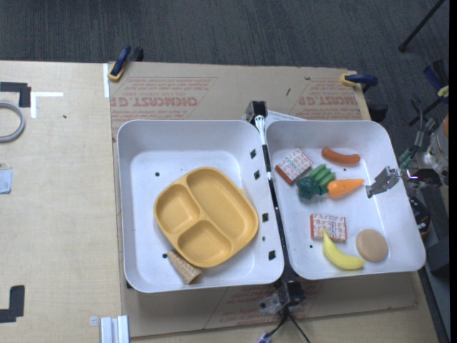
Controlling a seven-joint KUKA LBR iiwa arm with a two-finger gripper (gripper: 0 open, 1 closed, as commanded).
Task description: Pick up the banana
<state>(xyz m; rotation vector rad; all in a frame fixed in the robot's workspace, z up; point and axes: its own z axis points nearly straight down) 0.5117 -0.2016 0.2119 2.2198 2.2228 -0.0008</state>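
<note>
Banana [341,254] seen lying in right bin [400,191], front edge.
Gripper [383,182] seen above bin's right side, well apart; jaws' state cannot be told.

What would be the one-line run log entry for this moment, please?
phase: approach | gripper: over right bin's right side, holding nothing | banana: lying in right bin, front, between cookie and small box | pick: not yet done

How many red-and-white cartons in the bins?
2, both in the right bin: one carton near its upper left, beside the broccoli; the other carton lower down, just above the banana. None looks hidden.
</note>
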